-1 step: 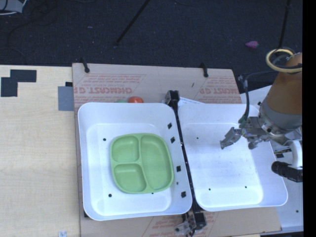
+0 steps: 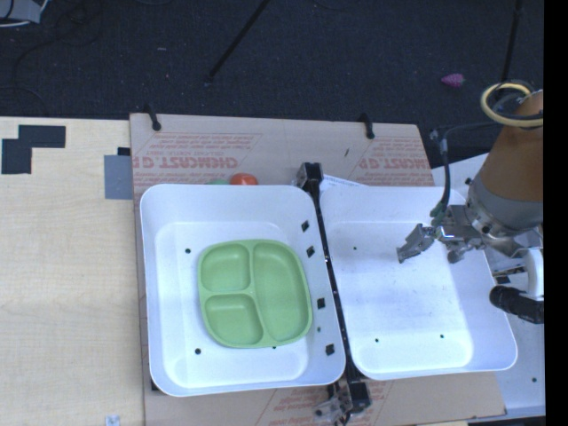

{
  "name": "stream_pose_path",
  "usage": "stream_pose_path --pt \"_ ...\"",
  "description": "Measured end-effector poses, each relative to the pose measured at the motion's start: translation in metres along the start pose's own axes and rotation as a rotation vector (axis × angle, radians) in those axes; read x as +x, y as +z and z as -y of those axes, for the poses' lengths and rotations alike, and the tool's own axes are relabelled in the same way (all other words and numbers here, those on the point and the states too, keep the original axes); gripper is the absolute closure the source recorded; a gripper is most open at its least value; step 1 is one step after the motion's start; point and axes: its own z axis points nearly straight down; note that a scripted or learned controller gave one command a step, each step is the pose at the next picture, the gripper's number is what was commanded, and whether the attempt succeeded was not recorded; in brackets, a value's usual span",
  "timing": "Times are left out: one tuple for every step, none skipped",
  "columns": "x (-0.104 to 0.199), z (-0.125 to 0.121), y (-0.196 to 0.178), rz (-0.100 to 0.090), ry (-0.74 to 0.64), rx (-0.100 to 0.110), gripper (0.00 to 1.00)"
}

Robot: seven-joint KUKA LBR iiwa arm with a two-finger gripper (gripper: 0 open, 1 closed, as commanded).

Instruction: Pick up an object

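The table (image 2: 62, 264) is seen carrying two white bins side by side. The left bin (image 2: 169, 229) holds a green divided plate (image 2: 255, 293), its long axis running roughly top to bottom. The fingers (image 2: 415, 245) hang over the right bin (image 2: 399, 327), spread apart with nothing between them. The plate lies well apart from the fingers, to their left and slightly lower, across the divider between the bins.

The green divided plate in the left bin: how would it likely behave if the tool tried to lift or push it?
The green divided plate looks like moulded plastic, so probably stiff and light. It lies flat and wide, so it should slide, not roll. Its low rim may offer little to pinch; the tool would likely need an edge.
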Motion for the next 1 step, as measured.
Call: stream_pose_path --pt "-0.0028 -0.0048 0.0457 -0.001 0.0 0.003 0.0"
